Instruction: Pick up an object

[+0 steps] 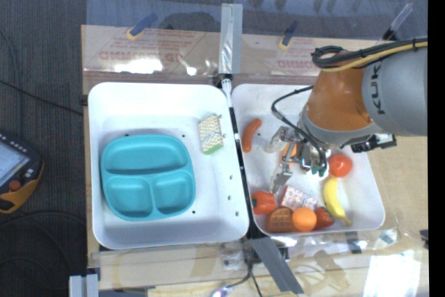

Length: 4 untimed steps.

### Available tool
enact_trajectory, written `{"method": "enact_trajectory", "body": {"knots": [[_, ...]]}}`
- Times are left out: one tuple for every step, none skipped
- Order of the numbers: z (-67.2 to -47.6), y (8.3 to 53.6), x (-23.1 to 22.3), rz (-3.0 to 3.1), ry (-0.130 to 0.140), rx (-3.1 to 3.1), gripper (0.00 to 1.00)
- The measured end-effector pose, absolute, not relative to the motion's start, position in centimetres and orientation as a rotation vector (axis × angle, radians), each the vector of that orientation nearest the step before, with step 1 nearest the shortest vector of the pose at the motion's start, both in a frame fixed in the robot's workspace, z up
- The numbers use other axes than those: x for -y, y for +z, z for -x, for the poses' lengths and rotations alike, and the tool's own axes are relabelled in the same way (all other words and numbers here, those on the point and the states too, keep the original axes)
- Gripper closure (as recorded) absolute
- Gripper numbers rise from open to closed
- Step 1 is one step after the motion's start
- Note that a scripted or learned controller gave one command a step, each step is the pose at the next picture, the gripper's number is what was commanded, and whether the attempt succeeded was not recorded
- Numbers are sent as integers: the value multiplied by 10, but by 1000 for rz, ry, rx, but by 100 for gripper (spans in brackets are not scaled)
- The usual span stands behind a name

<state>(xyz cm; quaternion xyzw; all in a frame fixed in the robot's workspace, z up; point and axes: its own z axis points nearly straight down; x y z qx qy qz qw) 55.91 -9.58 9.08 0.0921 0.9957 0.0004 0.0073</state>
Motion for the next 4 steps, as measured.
{"method": "enact_trajectory", "body": {"knots": [[-490, 92, 98, -248, -7, -3110, 0], [-571, 90, 106, -723, 0, -3044, 0], [-573, 102, 105, -718, -3, -3039, 100], [-585, 184, 52, -965, -2, -2988, 100]]}}
